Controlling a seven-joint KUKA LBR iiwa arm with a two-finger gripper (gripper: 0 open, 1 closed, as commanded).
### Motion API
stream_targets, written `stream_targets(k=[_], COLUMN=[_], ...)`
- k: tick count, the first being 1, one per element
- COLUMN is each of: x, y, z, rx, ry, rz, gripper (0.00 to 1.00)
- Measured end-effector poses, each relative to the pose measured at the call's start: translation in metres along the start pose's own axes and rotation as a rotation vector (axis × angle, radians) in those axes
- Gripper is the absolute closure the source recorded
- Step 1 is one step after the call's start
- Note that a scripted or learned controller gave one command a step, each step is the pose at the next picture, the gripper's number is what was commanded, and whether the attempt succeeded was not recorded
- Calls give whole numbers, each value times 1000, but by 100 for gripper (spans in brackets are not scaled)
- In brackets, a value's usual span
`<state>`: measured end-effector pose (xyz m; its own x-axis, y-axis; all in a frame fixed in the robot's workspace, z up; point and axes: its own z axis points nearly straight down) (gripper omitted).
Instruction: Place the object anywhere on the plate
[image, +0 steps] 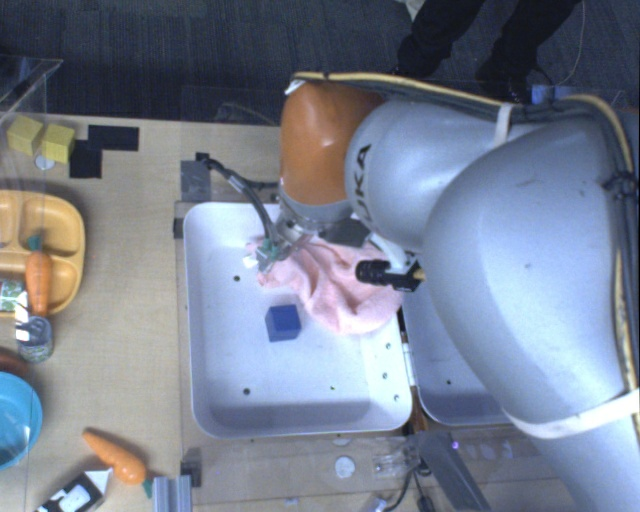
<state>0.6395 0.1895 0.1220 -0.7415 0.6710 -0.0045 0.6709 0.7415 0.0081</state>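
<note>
A small blue cube (283, 322) rests on the floor of the left white bin (215, 390), near its middle. Just up and right of it lies a pink, creased, cloth-like thing (335, 290), partly covered by the arm. My gripper (268, 255) hangs low over the upper left edge of that pink thing, below the orange band (315, 140), a short way above and behind the cube. The wrist hides what is at its tip, and I see nothing clearly held.
The grey arm covers most of the right bin (450, 405). On the bench to the left stand a yellow compartment tray (55, 235) with a carrot (38, 280), a blue bowl (15, 420), another carrot (115, 458) and yellow blocks (42, 140).
</note>
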Motion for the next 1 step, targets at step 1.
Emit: stream_targets(k=[1], x=[-28], y=[-55], z=[-4], rx=[1], ry=[0], rz=[-204], gripper=[100])
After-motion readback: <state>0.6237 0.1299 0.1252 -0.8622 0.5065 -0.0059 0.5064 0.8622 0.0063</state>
